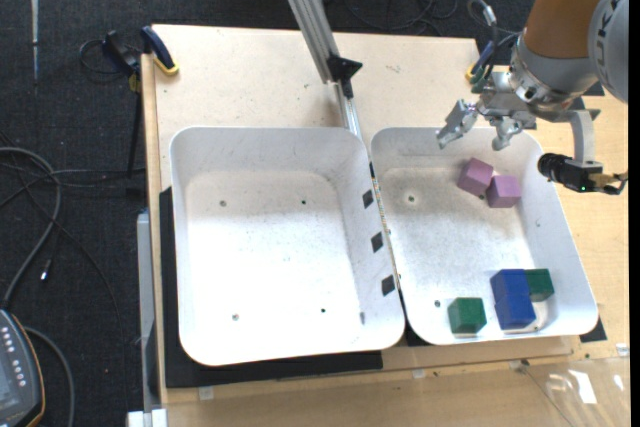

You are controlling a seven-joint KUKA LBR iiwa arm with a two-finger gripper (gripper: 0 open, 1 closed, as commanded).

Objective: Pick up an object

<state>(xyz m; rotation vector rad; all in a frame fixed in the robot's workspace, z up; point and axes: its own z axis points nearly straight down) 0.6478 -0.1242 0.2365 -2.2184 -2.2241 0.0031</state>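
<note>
I find the gripper (478, 129) over the far rim of the right bin (575, 260), at about one o'clock from the middle of the table (250, 75). Its fingers (455, 128) stand apart with nothing between them, so no object is held. The spread suits an approach, not a lift.

Candidate objects, all in the right bin:
- Two purple blocks (488, 182) lie touching one another near the far wall, at about five o'clock from the gripper and close below it. I judge these the likeliest target, being nearest the open fingers.
- A blue block (512, 298) sits near the front rim at about five o'clock of the bin, with a dark green block (540, 284) just beside it on its three o'clock side, apparently touching.
- A second green block (466, 315) stands a little apart from the blue one, at its nine o'clock.

The left bin (185, 215) carries no object that I can make out.

Assessment: the pick has not begun; the gripper hangs above and slightly to the eleven o'clock side of the purple pair. Because the two purple blocks touch, a descent between them could push one aside or catch both. The pair also lies near the bin's far wall, which leaves the far finger little room. The front group is tightly packed as well; the lone green block offers the cleanest access.
</note>
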